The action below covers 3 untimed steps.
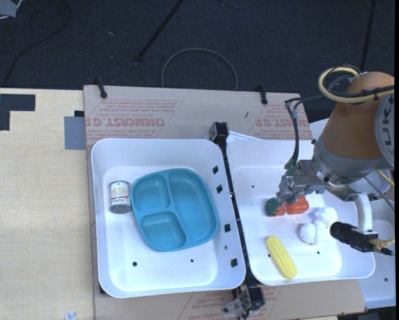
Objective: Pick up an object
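Note:
In the right bin (253, 259), my gripper (287, 193) hangs low, right over a small toy vegetable (294, 208) that is orange-red with a green end and lies on the bin floor. The gripper touches or nearly touches the toy's top; I cannot tell which. A yellow corn cob (281, 256) lies toward the front of the same bin. Two white lumps (309, 232) rest just right of the toy vegetable.
The left bin (113, 259) holds a blue divided plate (173, 209) and a small can (120, 197) standing at the plate's left. A black divider (227, 205) runs between the bins. The arm's grey and orange body (356, 132) looms over the right bin's far right corner.

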Available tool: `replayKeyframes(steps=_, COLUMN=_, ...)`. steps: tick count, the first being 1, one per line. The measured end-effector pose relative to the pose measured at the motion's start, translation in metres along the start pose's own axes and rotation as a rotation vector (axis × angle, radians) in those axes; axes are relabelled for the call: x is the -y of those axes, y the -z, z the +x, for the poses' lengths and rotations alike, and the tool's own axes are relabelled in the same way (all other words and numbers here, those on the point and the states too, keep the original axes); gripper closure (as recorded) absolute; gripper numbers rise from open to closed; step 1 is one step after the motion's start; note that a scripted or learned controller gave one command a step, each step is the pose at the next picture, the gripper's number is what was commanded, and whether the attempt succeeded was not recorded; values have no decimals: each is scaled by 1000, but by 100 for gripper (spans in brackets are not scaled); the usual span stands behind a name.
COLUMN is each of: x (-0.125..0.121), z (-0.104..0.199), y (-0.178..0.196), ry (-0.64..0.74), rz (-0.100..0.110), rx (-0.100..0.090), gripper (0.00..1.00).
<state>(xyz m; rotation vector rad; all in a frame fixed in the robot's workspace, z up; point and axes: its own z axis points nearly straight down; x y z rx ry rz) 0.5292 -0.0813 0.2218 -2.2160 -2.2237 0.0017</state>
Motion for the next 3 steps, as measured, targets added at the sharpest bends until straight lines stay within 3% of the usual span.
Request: replayKeyframes(steps=3, x=-54, z=157, y=21, ry=1, rz=-1, rx=-1, gripper=100)
